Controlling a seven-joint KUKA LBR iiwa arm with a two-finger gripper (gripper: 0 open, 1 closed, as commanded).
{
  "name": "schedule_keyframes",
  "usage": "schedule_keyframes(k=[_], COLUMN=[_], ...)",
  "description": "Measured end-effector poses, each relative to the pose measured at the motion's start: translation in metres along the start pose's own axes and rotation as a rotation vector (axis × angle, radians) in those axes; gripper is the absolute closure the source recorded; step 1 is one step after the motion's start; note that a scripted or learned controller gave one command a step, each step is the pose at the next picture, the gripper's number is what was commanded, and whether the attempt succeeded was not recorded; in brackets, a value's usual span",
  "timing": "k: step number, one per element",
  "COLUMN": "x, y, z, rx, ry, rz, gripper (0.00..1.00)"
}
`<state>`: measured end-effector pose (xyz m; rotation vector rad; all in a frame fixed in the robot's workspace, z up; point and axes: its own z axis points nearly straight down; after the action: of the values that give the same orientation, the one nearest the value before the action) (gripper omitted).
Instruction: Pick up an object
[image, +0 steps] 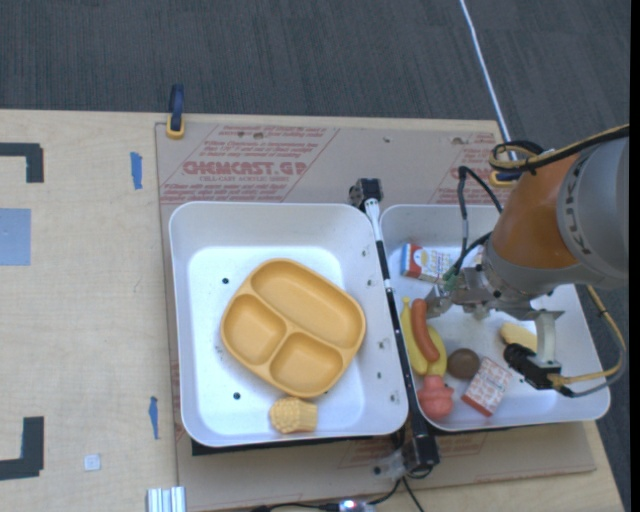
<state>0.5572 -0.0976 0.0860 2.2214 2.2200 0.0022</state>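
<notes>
The chief risk is crowding. The red sausage (425, 332) lies touching the banana (409, 345) along the left wall of the right bin (520, 416); a descent between them could nudge both aside or catch two things at once. Both are rounded and look smooth, so a grip off their middle would likely squeeze them out sideways. The banana sits hard against the wall, leaving little room on that side. Further down, the brown round thing (462, 362), the pink piece (437, 397) and the red-and-white packet (487, 386) sit close together; a strike on one could shove its neighbours. The small carton (425, 262) near the far wall has more free space around it and is, I judge, the safer pick.

The arm (545, 225) reaches in from the right, its orange band over the far right part of the right bin, the wrist bent down and leftward. The jaws hang over the bin floor just beside the sausage's upper end, below the carton; whether they are released or clenched I cannot tell, and nothing is seen held. A pale yellow piece (516, 334) lies partly under the wrist.

The left bin (185, 300) holds a yellow divided plate (292, 326) and a corn piece (293, 414), well apart from the jaws; both bins rest on the worktop (80, 330).
</notes>
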Motion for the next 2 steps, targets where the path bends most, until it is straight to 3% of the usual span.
schedule_keyframes(k=[2], x=[0.003], y=[-0.038], z=[0.000], rx=[-0.003], ry=[-0.001], rz=[0.000], gripper=[0.00])
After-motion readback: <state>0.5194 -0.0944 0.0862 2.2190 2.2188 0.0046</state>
